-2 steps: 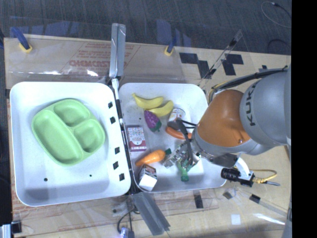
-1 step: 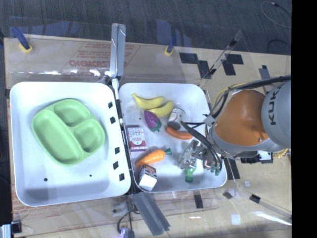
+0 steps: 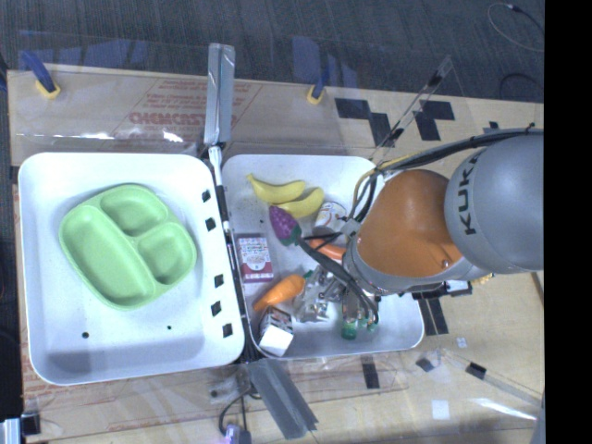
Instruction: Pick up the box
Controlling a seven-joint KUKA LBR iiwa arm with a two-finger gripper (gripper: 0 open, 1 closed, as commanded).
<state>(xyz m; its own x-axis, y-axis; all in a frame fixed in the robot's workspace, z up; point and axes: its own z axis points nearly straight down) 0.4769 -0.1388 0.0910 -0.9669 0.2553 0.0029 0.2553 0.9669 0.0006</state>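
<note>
The box [image 3: 254, 255] is small, flat and dark red with a pale label. It lies at the left side of the right bin [image 3: 407, 339], close to the divider. My gripper [image 3: 322, 302] hangs low over the middle of that bin, below the orange wrist band. It is to the right of the box and a little nearer the front, apart from it, with a carrot [image 3: 280, 290] lying between them. The wrist hides the bin floor behind the gripper.
Around the box lie two bananas [image 3: 287, 193], a purple eggplant [image 3: 284, 223], a white block [image 3: 276, 339] at the front edge and a small green item [image 3: 351, 327]. The left bin [image 3: 55, 350] holds a green divided plate [image 3: 128, 243].
</note>
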